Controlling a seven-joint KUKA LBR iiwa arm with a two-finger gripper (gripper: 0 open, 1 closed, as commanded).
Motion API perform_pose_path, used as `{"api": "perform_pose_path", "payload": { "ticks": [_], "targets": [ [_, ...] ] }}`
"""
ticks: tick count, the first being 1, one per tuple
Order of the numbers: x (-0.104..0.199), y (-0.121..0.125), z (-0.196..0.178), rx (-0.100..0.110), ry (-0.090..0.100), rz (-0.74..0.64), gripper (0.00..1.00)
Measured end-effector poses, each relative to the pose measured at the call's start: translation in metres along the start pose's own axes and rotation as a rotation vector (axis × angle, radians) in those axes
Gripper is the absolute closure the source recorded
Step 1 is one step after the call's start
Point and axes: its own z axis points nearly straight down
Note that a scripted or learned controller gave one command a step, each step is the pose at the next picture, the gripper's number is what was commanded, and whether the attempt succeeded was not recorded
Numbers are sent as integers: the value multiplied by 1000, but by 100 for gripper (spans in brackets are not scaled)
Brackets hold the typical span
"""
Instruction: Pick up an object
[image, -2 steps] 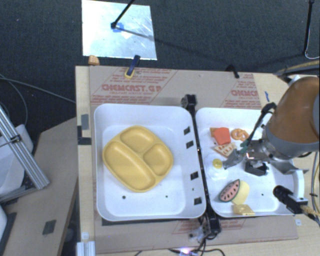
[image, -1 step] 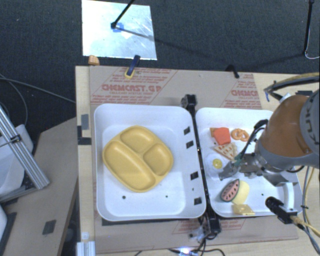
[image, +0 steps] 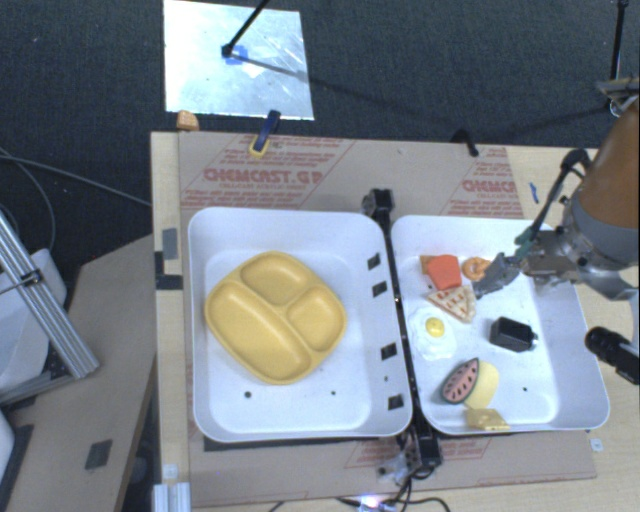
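Observation:
The right bin (image: 572, 398) holds several toy foods. An orange block (image: 441, 270) and a small orange ring (image: 475, 267) lie at its back, with a waffle-like wedge (image: 452, 302) just in front of them. A fried egg (image: 433, 333) lies near the left wall and a black block (image: 512, 333) in the middle. A watermelon slice (image: 459, 381) and a yellow round piece (image: 486, 383) sit near the front. My gripper (image: 493, 279) reaches in from the right, its tip just right of the orange ring and above the wedge's right corner. Nothing is visibly held.
The left bin (image: 225, 405) carries a yellow divided plate (image: 275, 316). A small yellow scrap (image: 486, 419) lies at the right bin's front wall. The grey arm (image: 600, 225) hangs over the right bin's back right corner. A black divider (image: 395, 320) separates the bins.

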Motion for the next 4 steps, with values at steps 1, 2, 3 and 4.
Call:
{"api": "perform_pose_path", "payload": {
  "ticks": [1,2,3,4],
  "targets": [
    [5,-23,101,27,4,6,0],
    [-15,-24,207,25,3,7,0],
    [-13,-22,191,18,3,5,100],
    [32,32,109,8,3,-4,100]
  ]
}}
